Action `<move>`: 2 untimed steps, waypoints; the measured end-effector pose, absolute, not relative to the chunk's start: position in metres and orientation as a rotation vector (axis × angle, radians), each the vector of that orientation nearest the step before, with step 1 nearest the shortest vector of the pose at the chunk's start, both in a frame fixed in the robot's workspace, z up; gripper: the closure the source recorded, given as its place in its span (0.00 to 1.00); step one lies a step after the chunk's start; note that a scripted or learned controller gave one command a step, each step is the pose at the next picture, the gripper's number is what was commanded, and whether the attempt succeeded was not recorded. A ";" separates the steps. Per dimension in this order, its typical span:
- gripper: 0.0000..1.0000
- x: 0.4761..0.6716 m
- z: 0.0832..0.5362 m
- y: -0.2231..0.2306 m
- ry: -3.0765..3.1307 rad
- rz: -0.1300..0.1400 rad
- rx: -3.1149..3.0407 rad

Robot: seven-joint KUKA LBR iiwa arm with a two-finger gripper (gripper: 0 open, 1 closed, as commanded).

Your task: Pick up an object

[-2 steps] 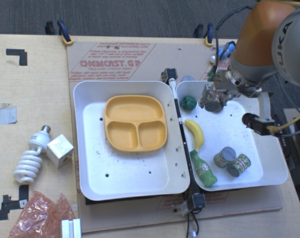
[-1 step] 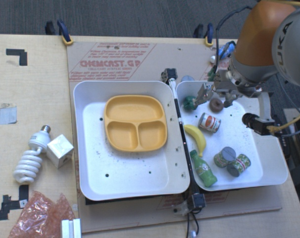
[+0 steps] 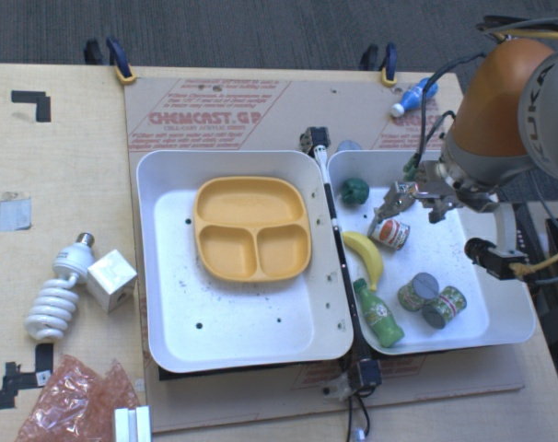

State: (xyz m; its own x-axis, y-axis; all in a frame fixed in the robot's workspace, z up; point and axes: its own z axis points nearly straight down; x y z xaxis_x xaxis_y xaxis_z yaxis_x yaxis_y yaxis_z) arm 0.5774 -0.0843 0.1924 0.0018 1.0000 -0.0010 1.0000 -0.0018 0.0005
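My gripper (image 3: 413, 208) hangs over the right bin (image 3: 500, 325), just above and to the right of a small red and white can (image 3: 390, 234) lying on its side. Its fingers look spread open with nothing between them; one metal fingertip (image 3: 388, 209) points down toward the can. In the same bin lie a yellow banana (image 3: 366, 256), a green bottle (image 3: 378, 314), a dark green round object (image 3: 355, 190), a grey can (image 3: 419, 291) and a green-labelled can (image 3: 447, 304).
The left bin (image 3: 168, 274) holds a yellow divided plate (image 3: 253, 226). On the bench to the left lie a spiral light bulb (image 3: 58, 291), a white cube (image 3: 111, 278) and a red mesh bag (image 3: 76, 403). A blue and white bottle (image 3: 412, 99) lies behind the right bin.
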 end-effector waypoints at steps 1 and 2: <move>0.00 0.567 0.097 -0.102 2.212 0.010 2.218; 0.00 0.654 0.093 -0.121 2.224 -0.003 2.219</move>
State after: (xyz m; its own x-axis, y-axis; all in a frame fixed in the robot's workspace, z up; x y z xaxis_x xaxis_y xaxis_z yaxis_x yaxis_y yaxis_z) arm 0.6539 -0.1208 0.0930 -0.0022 1.0000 -0.0015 1.0000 0.0022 -0.0009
